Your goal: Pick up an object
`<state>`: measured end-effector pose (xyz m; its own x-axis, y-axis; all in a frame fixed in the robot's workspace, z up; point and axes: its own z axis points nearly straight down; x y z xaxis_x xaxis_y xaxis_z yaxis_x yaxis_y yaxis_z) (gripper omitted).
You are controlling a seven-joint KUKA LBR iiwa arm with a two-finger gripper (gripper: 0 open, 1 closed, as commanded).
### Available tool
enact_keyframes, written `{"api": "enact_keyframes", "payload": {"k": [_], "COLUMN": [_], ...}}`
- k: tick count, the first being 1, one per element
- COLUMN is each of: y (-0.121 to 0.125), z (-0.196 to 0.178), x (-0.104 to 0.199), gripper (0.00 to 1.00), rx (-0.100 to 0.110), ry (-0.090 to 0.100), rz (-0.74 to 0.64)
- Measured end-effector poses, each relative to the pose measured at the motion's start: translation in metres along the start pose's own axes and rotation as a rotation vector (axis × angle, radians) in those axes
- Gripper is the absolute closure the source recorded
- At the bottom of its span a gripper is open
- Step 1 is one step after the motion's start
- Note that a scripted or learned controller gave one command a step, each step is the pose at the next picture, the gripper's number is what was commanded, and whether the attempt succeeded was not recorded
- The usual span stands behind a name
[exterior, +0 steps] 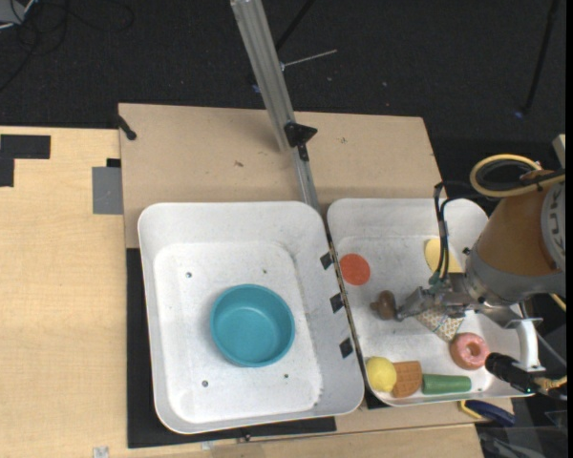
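My gripper [422, 303] hangs low over the right bin [392, 222], reaching in from the right. Just to its left lies a small brown object [386, 305], close to the gripper's tip; I cannot tell whether they touch. A speckled beige item [445, 325] lies right under the wrist. An orange-red round piece [354, 270] sits at the bin's left wall. A yellow object [433, 253] lies behind the gripper, partly hidden by the arm [516, 246].
A pink donut [470, 350], a yellow lemon [381, 374], an orange-brown block [407, 378] and a green piece [445, 384] line the right bin's front edge. The left bin [172, 227] holds a blue bowl [253, 324]. A metal rail [267, 65] slants behind the bins.
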<state>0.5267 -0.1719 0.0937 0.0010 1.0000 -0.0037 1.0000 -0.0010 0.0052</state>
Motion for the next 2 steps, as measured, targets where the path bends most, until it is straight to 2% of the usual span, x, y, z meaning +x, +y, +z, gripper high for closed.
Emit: {"api": "enact_keyframes", "payload": {"k": [1,2], "y": [0.001,-0.007], "z": [-0.012,-0.061], "x": [0.001,-0.004], "gripper": [1.00,1.00], "rx": [-0.003,0.002], "ry": [0.002,0.002], "rz": [0.000,0.000]}}
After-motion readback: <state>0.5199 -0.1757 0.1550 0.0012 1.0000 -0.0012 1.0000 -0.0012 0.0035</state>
